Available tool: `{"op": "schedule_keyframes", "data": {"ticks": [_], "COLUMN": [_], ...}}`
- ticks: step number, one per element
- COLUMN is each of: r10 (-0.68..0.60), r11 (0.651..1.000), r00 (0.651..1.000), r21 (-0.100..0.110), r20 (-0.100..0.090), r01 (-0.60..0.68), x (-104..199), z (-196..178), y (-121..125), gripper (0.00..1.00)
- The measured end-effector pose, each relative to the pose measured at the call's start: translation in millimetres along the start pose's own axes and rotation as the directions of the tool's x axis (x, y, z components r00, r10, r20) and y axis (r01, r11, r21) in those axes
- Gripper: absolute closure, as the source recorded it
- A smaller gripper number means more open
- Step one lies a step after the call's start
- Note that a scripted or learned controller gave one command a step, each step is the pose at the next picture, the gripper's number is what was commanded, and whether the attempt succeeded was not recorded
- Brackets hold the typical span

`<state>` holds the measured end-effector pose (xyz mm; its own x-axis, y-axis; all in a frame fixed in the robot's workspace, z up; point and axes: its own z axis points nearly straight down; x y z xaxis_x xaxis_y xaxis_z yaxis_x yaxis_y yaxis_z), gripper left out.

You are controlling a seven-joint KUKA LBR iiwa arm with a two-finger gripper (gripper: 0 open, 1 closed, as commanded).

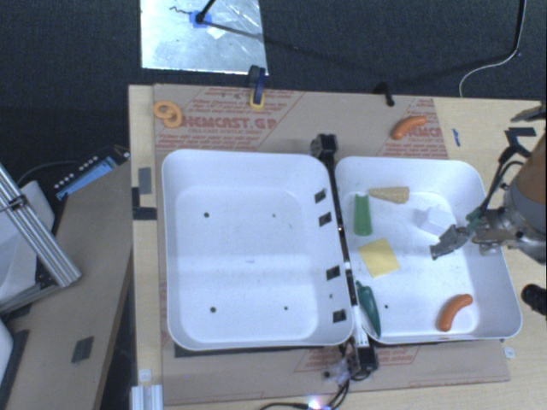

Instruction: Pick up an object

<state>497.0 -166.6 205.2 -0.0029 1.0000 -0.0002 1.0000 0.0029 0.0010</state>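
The right bin (479,182) holds a light green block (363,214), a tan wedge (390,195), a yellow square piece (379,257), a dark green piece (368,304) by the left wall, an orange sausage shape (454,312) at the front right, and a pale white piece (432,219). My gripper (448,243) hangs over the right part of this bin, just right of the white piece and above the orange sausage. I see nothing between its fingers.
The left bin (248,250) lies beside it, joined by black clips (332,246). On the bench behind the bins lie another orange sausage (408,127), an orange ring (168,114) and a yellow-blue clamp (256,86). A cable (513,54) runs at the far right.
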Motion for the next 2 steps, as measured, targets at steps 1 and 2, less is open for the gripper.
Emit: {"op": "schedule_keyframes", "data": {"ticks": [1,2], "r10": [-0.018,-0.005], "r11": [1.000,1.000], "r00": [1.000,1.000], "r21": [-0.015,-0.006], "r20": [-0.004,0.000], "r01": [0.018,0.005], "x": [153.3,144.4], "z": [-125.8,-129.8], "y": [-7.6,-7.9], "gripper": [0.00,1.00]}}
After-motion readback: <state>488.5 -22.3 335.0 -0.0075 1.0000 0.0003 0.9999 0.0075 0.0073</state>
